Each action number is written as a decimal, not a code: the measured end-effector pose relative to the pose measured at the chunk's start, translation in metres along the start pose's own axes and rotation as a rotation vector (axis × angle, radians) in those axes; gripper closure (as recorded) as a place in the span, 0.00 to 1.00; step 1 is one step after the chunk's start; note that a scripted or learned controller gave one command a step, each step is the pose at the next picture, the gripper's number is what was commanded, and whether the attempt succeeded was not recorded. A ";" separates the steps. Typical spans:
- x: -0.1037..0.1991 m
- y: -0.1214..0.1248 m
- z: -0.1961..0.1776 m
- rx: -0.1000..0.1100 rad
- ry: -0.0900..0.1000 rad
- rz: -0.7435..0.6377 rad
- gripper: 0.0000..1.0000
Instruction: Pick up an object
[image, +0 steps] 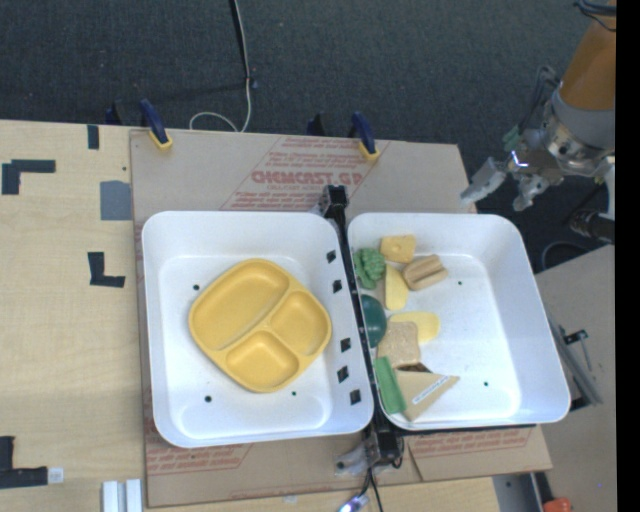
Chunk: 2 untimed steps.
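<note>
Left bin (160, 300): I see one yellow divided tray (260, 324) lying flat near centre, corners at roughly 12, 3, 6 and 9 o'clock, nothing in its three wells. I judge it a drop-off target, not the pick.

Right bin (500, 300): candidates crowd the 9 o'clock wall by the divider. From 12 down to 6: yellow block (398, 247), tan piece (424, 271), green leafy item (371, 265), pale yellow piece (397, 290), dark green disc (372, 319), bread slice (401, 345), tan wedge (428, 388), green stick (387, 385). Many touch or overlap, so I expect tight finger clearance.

Gripper (505, 180): hangs outside the right bin, past its 1 o'clock corner. Fingers look spread apart, nothing between them, touching nothing. No pick begun yet.
</note>
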<state>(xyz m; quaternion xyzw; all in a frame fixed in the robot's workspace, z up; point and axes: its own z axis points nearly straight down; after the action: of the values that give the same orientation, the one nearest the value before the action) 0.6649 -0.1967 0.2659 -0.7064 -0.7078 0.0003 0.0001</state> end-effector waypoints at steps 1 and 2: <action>0.025 -0.001 0.180 0.019 0.006 -0.001 0.00; 0.039 -0.042 0.177 -0.011 -0.003 0.005 0.00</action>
<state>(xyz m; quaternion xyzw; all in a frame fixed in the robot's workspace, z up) 0.6230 -0.1573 0.0890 -0.7080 -0.7062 -0.0027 -0.0047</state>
